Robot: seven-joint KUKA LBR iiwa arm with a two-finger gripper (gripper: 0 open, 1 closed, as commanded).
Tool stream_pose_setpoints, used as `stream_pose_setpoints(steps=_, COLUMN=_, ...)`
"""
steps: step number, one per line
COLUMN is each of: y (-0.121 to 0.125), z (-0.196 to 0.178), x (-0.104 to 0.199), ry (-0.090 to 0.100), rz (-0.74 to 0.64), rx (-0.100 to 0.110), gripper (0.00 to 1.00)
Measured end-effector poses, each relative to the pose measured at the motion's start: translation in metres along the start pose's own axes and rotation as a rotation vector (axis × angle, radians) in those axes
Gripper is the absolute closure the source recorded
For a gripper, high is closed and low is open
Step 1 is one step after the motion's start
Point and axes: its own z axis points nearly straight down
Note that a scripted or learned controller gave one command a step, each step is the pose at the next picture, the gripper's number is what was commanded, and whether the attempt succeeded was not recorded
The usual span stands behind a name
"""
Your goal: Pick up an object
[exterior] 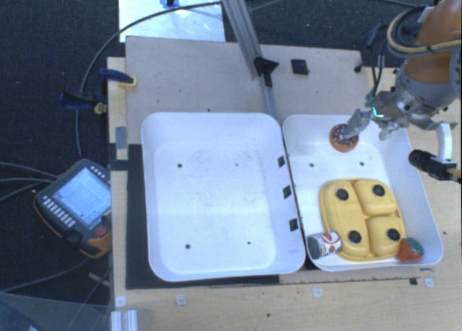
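Gripper (349, 132): above the rear edge of the right bin (415, 178), one grey finger (355, 122) slanting down onto a small brown round object (342, 138); whether the fingers are apart or together, cannot tell. Brown round object: rear of right bin, beneath the fingertip; grasp not confirmed. Yellow four-section block (362, 218): middle-front of right bin. Small can (324, 244): on its side, touching the block's front-left corner. Strawberry toy (411, 250): front-right corner. Left bin (209, 192): alongside.
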Motion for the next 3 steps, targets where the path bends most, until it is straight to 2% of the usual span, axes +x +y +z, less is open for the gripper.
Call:
stream_pose_setpoints(steps=1, y=0.001, z=-0.002, x=0.0, ry=-0.001, rz=0.0, rx=-0.003, gripper=0.0)
stream_pose_setpoints(steps=3, y=0.014, z=0.108, x=-0.008, ry=-0.002, rz=-0.001, rx=-0.002, gripper=0.0)
